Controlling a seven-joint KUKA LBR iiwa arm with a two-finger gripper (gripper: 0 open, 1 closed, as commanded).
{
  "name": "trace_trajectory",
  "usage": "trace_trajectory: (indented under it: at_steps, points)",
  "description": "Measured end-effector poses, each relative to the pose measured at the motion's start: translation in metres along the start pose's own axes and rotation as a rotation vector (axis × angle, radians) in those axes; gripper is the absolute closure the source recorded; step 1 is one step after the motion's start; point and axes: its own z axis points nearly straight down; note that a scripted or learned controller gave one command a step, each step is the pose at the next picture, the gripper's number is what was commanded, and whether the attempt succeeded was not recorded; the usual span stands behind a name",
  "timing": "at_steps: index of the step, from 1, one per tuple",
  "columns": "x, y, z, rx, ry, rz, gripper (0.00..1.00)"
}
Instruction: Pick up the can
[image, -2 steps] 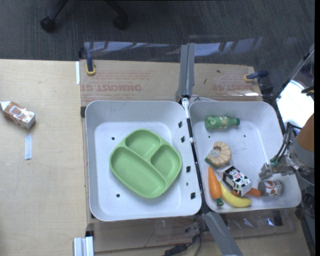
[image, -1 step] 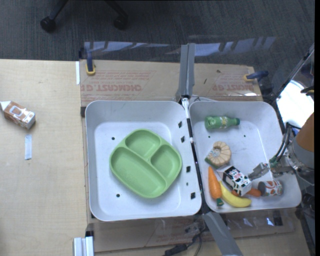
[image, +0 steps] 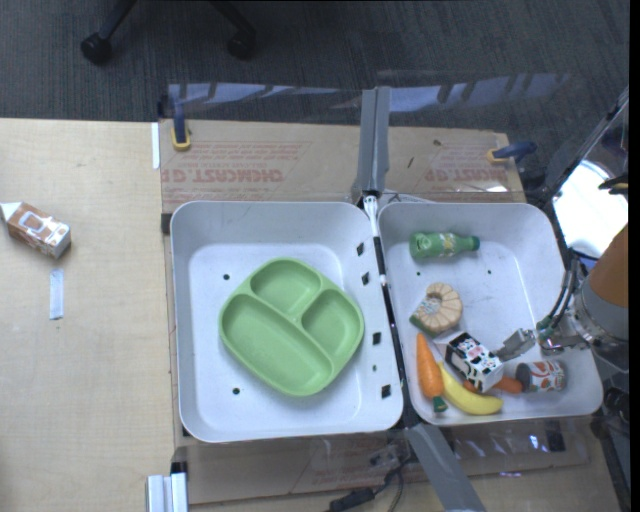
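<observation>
We see the arm (image: 608, 290) entering from the right edge, bent low over the right bin (image: 545, 225), its wrist hanging above the bin's right wall. The gripper (image: 530, 343) reaches leftward and down into the bin's lower right part. One metal finger shows pointing toward the cow-patterned box (image: 473, 362); we cannot tell whether the fingers are spread or closed, and nothing is seen between them. The can (image: 543, 376) lies on its side at the bin's lower right corner, just below the gripper. Beside the box sit a banana (image: 468, 394) and a carrot (image: 428, 368). A green bottle (image: 443, 243) lies near the bin's top. The left bin (image: 200, 400) holds a green divided plate (image: 291, 326).
</observation>
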Motion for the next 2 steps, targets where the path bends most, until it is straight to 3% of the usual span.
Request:
trace_trajectory:
  at_steps: [1, 2]
  points:
    - [-0.0021, -0.0004, -0.0087, -0.001, -0.007, 0.002, 1.00]
    - [-0.0005, 0.0000, -0.0085, 0.000, -0.003, 0.001, 0.00]
